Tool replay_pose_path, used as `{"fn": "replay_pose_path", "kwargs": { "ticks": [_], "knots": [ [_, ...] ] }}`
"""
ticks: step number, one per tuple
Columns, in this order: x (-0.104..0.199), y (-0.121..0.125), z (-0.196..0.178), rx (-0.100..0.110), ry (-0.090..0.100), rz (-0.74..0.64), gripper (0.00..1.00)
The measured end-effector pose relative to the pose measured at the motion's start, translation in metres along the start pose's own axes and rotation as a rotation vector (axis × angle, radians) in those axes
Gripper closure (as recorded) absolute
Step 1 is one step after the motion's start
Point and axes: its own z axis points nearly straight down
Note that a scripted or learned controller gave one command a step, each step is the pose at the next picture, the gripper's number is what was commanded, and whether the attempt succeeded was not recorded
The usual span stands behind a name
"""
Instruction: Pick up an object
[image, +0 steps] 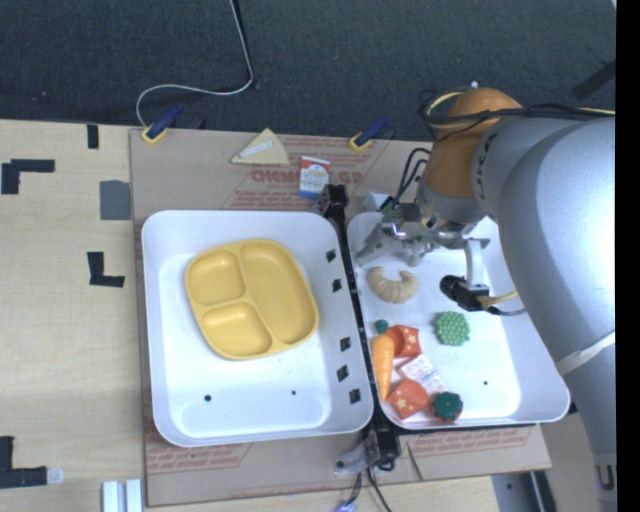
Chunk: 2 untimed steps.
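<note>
Croissant (393, 285) just below the lowered hand (408, 238), arm bent over right bin, finger state seemingly unreadable

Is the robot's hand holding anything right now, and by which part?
Cannot be told: the hand hovers above the croissant in the right bin, nothing visibly gripped.

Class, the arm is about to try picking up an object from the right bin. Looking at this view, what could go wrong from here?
1. The carrot, red packets and broccoli lie packed together, so a grasp there might catch two things or push them apart.
2. The croissant lies close to the tool near the right bin's back wall, so it could get knocked aside instead of gripped.
</note>
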Motion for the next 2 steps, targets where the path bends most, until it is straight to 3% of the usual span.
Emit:
{"fn": "replay_pose_path", "kwargs": {
  "ticks": [1, 2],
  "knots": [
    [-0.0055, -0.0487, -0.0009, -0.004, 0.002, 0.000, 0.00],
    [-0.0050, -0.0486, -0.0103, -0.004, 0.002, -0.001, 1.00]
  ]
}}
